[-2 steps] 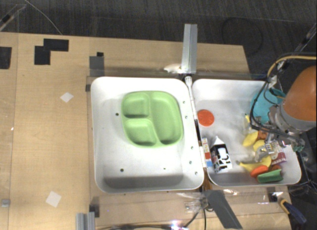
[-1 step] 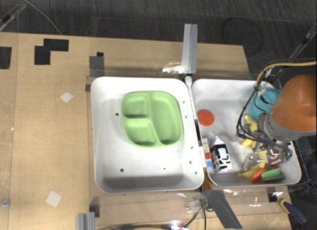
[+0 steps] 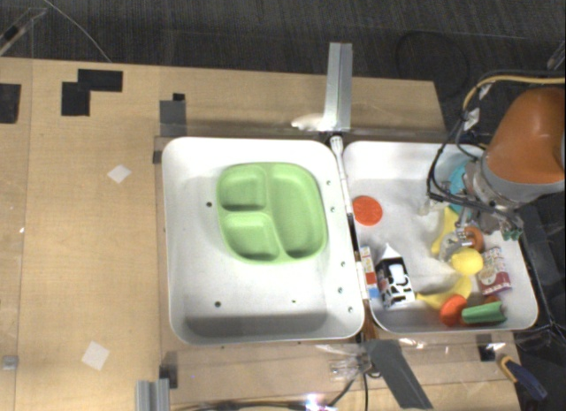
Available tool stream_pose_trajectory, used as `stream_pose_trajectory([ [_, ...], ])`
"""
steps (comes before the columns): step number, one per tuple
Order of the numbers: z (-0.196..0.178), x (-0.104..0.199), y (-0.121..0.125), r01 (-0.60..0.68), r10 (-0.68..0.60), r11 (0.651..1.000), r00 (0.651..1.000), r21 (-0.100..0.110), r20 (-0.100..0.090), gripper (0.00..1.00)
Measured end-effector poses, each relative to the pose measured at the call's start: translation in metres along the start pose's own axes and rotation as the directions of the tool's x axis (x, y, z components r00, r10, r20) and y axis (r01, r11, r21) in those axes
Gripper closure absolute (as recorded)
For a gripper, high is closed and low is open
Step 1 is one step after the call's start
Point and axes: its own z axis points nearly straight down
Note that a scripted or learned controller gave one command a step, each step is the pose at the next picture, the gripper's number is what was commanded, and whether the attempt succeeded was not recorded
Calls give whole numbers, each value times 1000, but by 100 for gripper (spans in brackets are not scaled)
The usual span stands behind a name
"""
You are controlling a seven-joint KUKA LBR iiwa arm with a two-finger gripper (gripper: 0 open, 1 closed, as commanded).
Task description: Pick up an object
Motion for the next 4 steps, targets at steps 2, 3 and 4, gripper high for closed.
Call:
stream_pose_trajectory([
  [2, -12, -4, 1, 3, -3, 1000, 1000, 1, 9, 0],
  [3, -2, 23, 45, -116, 116, 993, 993, 0, 1, 0],
  [4, -1, 49, -14, -292, 292, 956, 956, 1, 0, 0],
])
